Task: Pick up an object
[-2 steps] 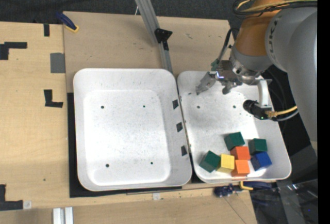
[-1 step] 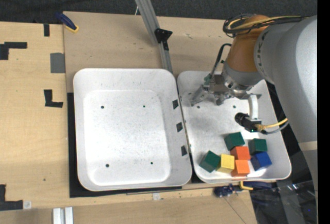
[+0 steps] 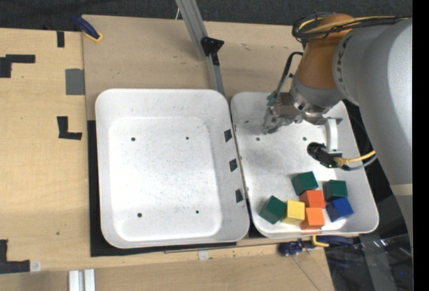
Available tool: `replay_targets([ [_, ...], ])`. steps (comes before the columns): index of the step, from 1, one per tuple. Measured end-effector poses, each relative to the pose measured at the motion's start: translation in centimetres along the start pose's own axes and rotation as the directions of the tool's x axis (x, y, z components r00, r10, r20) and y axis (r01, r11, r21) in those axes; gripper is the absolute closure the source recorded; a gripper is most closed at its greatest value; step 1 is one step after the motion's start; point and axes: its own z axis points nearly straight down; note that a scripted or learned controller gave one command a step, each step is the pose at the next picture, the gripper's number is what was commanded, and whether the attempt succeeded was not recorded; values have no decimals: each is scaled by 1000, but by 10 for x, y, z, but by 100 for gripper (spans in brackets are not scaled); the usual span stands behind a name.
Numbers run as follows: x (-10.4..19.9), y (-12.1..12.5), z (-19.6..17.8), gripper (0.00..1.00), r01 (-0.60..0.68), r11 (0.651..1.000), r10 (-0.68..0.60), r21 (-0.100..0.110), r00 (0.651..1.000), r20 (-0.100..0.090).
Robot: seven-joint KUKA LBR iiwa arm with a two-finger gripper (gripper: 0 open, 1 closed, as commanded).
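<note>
Blocks (image 3: pixel 310 201): green, yellow, orange and blue cluster in near corner of right bin (image 3: pixel 258 149).
Writing: none legible.
Arm (image 3: pixel 348 68): enters from right, wrist bent down over right bin's far end.
Gripper (image 3: pixel 271 123): near bin floor, well apart from blocks, nothing between fingers; width unclear.
Left bin (image 3: pixel 107 108): white, speckled.

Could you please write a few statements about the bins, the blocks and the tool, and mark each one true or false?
1. The blocks lie in the right bin. True.
2. The yellow block sits in the left bin. False: it sits among the other blocks in the right bin.
3. The tool is directly over the blue block. False: it is over the far part of the right bin, apart from the cluster.
4. The green block lies beside the yellow block. True.
</note>
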Motion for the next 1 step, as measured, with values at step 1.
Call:
replay_targets([
  [1, -6, -3, -61, 100, -2, 1000, 2, -8, 1000, 1],
])
